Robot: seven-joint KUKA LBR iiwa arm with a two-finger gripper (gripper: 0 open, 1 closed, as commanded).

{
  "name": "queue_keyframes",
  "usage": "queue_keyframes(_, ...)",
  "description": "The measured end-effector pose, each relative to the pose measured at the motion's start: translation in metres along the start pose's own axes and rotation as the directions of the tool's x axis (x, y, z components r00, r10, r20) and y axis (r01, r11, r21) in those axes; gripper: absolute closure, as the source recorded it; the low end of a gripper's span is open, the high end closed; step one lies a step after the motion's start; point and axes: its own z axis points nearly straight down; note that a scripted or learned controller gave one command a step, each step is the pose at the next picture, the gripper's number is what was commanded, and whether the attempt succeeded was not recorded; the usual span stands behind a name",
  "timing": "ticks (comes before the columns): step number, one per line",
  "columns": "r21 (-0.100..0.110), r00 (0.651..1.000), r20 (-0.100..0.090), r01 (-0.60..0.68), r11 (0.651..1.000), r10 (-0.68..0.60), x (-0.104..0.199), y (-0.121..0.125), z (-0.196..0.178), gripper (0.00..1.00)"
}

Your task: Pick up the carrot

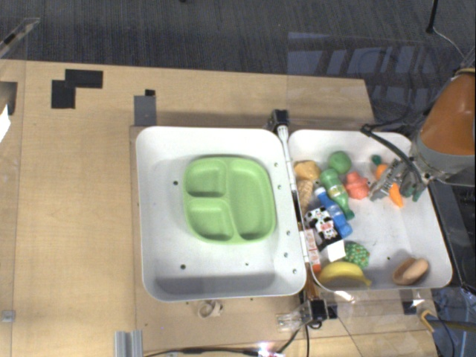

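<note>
The tabletop [74, 222] carries two white bins side by side. The left bin [160, 274] holds a green divided plate [227, 199] and plays no part in the present risk. The right bin [431, 233] is the landmark for what follows.

The arm [450, 125] reaches in over the right bin's far right corner. The end effector [398, 181] sits low over the bin's upper right area. Whether it is open, closed or gripping cannot be told: the tooling is dark and blurs into the orange item beneath it.

The carrot [395, 195] appears as a small orange piece directly at the end effector tip, in the upper right of the right bin, with a further orange and green fragment [380, 168] just beside it toward the bin's far wall. Whether these are one object or two cannot be told.

Risks, in order of size:

1. The crowded group along the right bin's left side, comprising a banana [343, 274], a blue bottle [332, 204], a green vegetable [339, 161] and a pink item [356, 186], lies near the carrot. A sideways approach error would likely strike the pink item.
2. The carrot is small and tapered. In my judgement an off-centre closure would squeeze it out sideways.
3. A potato-like item [410, 271] in the bin's near right corner is well apart and poses little hazard.
</note>
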Motion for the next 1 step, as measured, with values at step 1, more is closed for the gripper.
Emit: queue_keyframes(1, 0.007, 0.961, -0.008, -0.278, 0.961, 0.278, 0.0251, 0.0250, -0.0560, 1.00)
